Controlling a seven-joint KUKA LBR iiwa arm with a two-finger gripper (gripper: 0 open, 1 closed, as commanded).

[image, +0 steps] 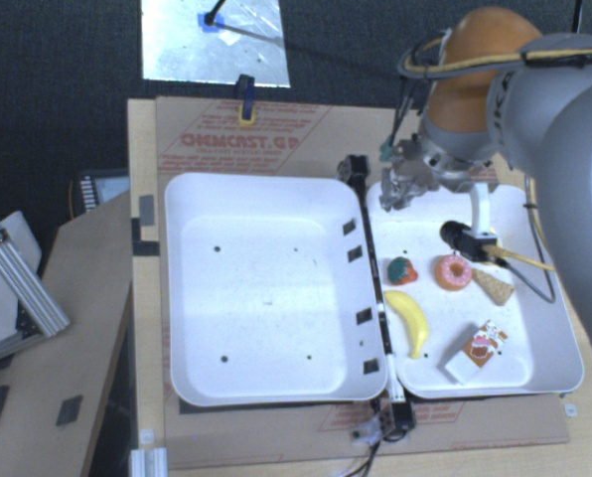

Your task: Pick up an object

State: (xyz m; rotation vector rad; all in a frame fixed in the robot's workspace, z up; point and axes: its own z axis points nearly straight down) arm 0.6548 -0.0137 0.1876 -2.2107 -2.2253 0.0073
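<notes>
The right bin [549,366] holds several small toys: a yellow banana [409,320], a pink donut [454,272], a small red and green piece [402,269], a tan wedge [494,286] and a white and red block [479,350]. My gripper [397,195] hangs over the bin's far left corner, above and behind the toys. I see nothing between its fingertips. A black and white part of the tool [472,233] sits just behind the donut.
The left bin [197,366] lies beside the right one, with black clips [356,254] along the shared wall. Both rest on a cardboard sheet [241,137]. A shiny foil square [215,26] lies at the back. A metal rail [13,266] stands at the left.
</notes>
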